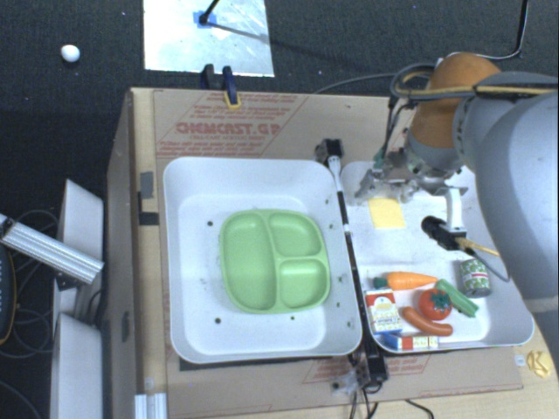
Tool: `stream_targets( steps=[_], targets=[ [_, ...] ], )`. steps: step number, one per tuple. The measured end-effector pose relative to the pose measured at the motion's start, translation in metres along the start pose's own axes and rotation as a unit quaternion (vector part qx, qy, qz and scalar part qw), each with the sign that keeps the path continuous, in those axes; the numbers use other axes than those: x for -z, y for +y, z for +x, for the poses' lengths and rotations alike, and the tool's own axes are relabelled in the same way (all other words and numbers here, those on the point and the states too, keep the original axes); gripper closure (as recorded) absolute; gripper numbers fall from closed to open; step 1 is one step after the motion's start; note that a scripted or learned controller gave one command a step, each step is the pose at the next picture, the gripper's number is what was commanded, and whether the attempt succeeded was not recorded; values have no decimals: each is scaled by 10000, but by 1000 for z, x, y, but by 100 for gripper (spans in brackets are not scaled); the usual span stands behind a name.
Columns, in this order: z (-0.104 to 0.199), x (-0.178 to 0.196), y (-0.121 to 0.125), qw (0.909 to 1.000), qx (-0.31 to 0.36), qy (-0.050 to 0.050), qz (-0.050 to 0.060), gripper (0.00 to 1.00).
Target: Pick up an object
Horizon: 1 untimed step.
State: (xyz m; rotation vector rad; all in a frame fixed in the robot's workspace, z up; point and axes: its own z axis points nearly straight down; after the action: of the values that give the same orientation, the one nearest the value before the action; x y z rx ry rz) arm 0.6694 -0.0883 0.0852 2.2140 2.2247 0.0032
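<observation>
Yellow and flat, a square slice lies on the floor of the right-hand white bin, in the upper part of that bin, right of the frame's centre. The claw hangs just above the slice in the frame, at the bin's upper edge, and its lower tip is very near the slice's upper edge. From this slant I cannot tell whether they touch, nor whether the claw is open or closed. Nothing is seen gripped in it. The grey arm with its orange band comes in from the right of the frame.

The other loose things sit well apart from the claw, crowded in the lower part of the same bin. An orange carrot lies across. Below it are a red tomato and a reddish sausage, close together. A small red-and-white carton lies to their left against the bin wall, and a long green piece lies to the right of the tomato. A small can with a green label sits furthest right.

The left white bin holds a pale green divided plate, lying flat near its middle. Both bins rest side by side on the cardboard-topped table.
</observation>
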Motion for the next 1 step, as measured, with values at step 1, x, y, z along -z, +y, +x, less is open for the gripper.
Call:
stream_targets(
  steps=[1],
  targets=[
    [-26, 0, 0, 10000, -14, -3, 1, 0]
  ],
)
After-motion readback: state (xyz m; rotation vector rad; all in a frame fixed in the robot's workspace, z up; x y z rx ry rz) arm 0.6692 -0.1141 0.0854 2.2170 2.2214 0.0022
